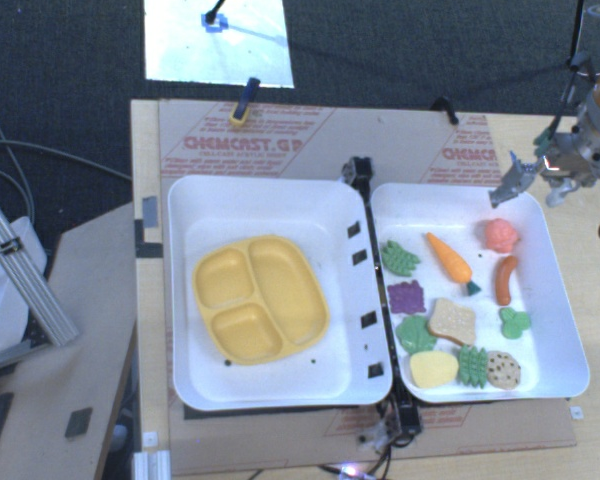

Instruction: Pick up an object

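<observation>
Two parted fingers (508,186), nothing held.

Dark carpeted floor (60,48) all around, a pale sheet (218,28) lying up top, the wooden desk (310,128) in the middle, cables (5,183) trailing at left.

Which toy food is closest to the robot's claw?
The pink lumpy one, at the right bin's far corner, just below the gripper. The carrot and sausage lie farther off.
</observation>
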